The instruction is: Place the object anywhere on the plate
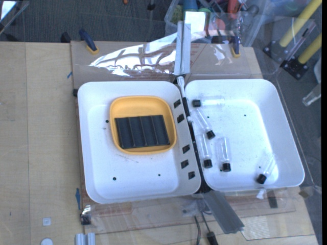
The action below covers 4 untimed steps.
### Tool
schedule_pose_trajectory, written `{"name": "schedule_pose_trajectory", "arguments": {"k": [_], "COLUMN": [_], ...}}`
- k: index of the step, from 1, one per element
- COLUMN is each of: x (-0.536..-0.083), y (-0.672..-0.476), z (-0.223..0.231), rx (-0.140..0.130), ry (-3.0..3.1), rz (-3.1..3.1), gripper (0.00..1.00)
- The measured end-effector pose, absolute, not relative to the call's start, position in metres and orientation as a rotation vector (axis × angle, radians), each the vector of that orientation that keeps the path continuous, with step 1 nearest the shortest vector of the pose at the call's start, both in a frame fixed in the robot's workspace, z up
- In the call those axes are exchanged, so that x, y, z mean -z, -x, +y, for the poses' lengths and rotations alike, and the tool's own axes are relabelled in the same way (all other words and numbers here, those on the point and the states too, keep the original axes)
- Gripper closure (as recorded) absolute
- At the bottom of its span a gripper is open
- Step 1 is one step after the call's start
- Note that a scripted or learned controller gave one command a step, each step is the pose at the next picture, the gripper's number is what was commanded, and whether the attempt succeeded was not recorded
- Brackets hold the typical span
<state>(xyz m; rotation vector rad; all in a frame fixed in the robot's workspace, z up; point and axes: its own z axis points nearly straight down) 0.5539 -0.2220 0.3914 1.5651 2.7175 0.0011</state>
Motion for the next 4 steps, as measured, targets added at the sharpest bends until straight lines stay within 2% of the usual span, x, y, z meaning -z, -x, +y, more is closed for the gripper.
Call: {"name": "schedule_pose_trajectory", "arguments": {"k": [1, 2, 3, 4], "x": [-0.284, -0.436, -0.333, -0.436], "y": [-0.536, -0.558, -0.543, -0.584], "z": [-0.223, -0.222, -0.197, -0.217], "rx": [-0.001, 0.001, -0.001, 0.002], "ry": [-1.142, -0.788, -0.444, -0.130], "rz": [2.924, 3.032, 3.105, 3.129], "gripper": [0.00, 0.00, 0.00, 0.00]}}
